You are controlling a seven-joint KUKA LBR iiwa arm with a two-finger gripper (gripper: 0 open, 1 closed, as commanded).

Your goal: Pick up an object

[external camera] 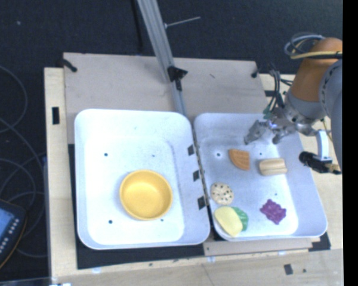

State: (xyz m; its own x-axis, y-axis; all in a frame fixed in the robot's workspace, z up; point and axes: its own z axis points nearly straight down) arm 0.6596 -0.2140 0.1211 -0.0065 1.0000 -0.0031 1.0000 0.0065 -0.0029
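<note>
The arm [313,79] reaches in from the right edge of the bench [125,76], its orange band above the wrist, and the gripper [264,133] hangs over the far part of the right bin [304,219]. Its jaws stand apart, with nothing between them.

Just nearer than the gripper lie an orange-brown wedge [240,159] and, beside it toward the right edge, a tan block [272,167]; the two are close but apart. Nearer the front edge, a round speckled cookie [221,192] sits by the bin's left wall, and a yellow and green piece [230,220] rests in the front left corner of that bin. A purple cluster [273,211] lies toward the front right.

In the left bin [95,136], a yellow bowl [145,194] stands upright toward the front.
</note>
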